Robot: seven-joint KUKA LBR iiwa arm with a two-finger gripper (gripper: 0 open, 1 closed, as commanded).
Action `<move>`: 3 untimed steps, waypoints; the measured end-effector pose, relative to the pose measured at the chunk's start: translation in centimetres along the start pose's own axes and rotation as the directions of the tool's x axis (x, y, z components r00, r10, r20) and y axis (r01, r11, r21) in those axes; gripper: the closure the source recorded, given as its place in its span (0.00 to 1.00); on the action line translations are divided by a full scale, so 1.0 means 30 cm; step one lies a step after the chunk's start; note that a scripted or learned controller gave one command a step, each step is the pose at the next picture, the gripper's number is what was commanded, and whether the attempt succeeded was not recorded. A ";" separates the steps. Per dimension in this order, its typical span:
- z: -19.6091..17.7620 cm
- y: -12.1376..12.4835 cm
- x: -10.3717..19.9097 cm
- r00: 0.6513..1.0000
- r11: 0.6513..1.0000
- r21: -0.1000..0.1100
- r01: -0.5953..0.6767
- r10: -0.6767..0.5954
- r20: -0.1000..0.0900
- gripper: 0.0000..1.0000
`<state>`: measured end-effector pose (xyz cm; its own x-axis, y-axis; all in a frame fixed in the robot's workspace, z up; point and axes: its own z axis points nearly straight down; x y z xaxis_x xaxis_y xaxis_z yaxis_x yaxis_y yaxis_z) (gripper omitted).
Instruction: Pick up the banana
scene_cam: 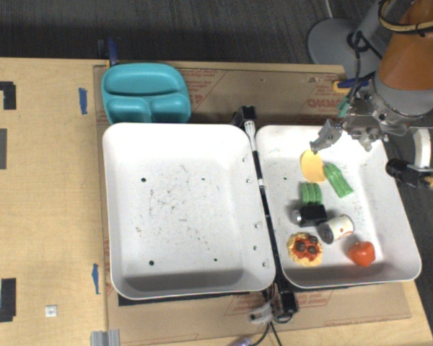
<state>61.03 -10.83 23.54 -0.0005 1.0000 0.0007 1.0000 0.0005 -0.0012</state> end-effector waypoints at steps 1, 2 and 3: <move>0.169 -0.095 0.270 0.969 0.969 0.002 0.245 -0.245 -0.001 0.00; 0.171 -0.402 0.479 0.976 0.976 0.001 0.218 -0.218 0.000 0.00; 0.361 -0.416 0.692 0.963 0.963 -0.008 0.270 -0.270 0.011 0.00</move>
<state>48.54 9.93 12.74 -0.2702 0.9628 -0.0101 0.9628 0.2702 0.0068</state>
